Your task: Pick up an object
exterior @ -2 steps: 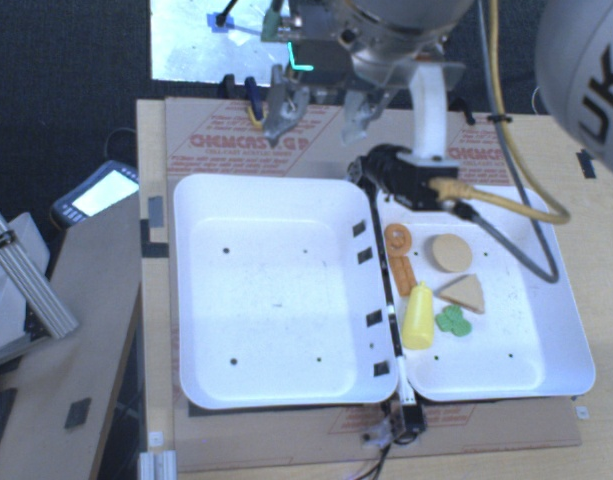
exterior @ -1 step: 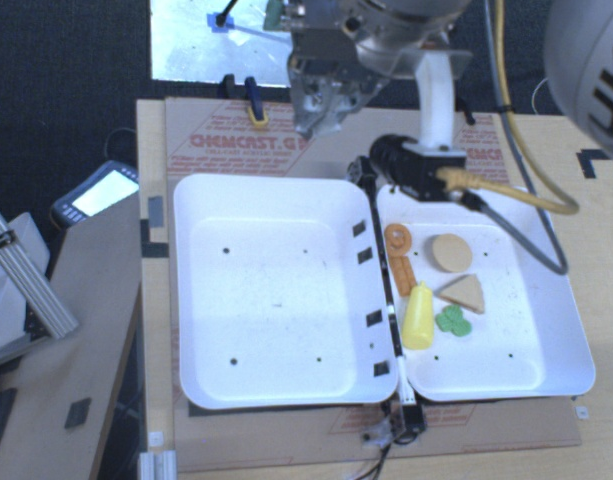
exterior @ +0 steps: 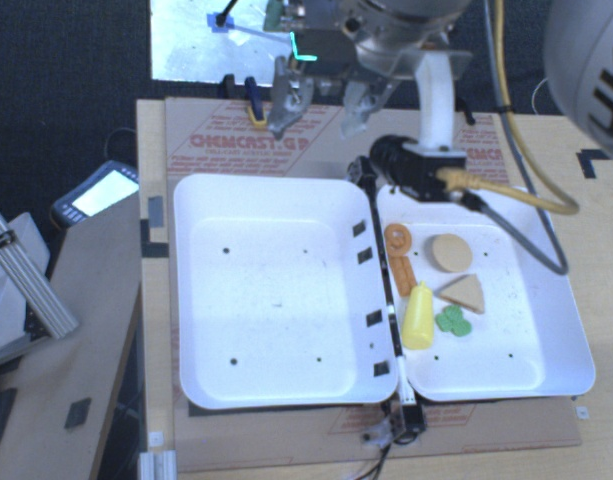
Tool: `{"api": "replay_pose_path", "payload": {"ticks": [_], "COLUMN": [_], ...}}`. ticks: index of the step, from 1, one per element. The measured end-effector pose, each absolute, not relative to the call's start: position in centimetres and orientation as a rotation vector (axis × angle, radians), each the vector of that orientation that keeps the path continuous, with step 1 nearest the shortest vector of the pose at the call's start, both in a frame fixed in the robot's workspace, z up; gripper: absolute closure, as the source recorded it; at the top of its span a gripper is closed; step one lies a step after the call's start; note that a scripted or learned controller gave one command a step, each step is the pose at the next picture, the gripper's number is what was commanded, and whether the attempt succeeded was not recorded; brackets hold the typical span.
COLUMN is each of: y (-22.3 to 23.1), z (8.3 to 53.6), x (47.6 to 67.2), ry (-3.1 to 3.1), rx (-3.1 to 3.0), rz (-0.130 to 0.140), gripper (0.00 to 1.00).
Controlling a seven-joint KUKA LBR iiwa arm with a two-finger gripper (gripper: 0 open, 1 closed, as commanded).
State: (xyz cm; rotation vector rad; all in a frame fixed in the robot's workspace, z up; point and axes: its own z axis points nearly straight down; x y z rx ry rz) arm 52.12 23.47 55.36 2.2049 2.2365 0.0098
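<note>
Objects (exterior: 433, 285) lie in right bin (exterior: 546, 368) (hand (exterior: 321, 108) above, apart).

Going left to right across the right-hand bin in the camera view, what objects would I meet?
Orange ring → yellow bottle → green piece. The round tan piece and tan wedge overlap these in left-right position, so they are left unordered.

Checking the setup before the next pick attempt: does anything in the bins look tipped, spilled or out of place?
Nothing stands out. The round tan piece, tan wedge, green piece, yellow piece and orange pieces all lie inside the right bin, clustered toward its left side. The gripper hangs above the bench behind the bins.
</note>
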Motion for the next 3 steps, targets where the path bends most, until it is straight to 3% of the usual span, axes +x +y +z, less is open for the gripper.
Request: {"api": "replay_pose_path", "payload": {"ticks": [1,2,3], "y": [23.5,23.5,23.5], "z": [56.5,56.5,57.6], "x": [52.1,52.1,52.2], "ry": [2.239,2.241,2.244], "rx": [2.201,2.200,2.196], "rz": [0.014,0.013,0.017], "gripper": [1.00,0.00,1.00]}}
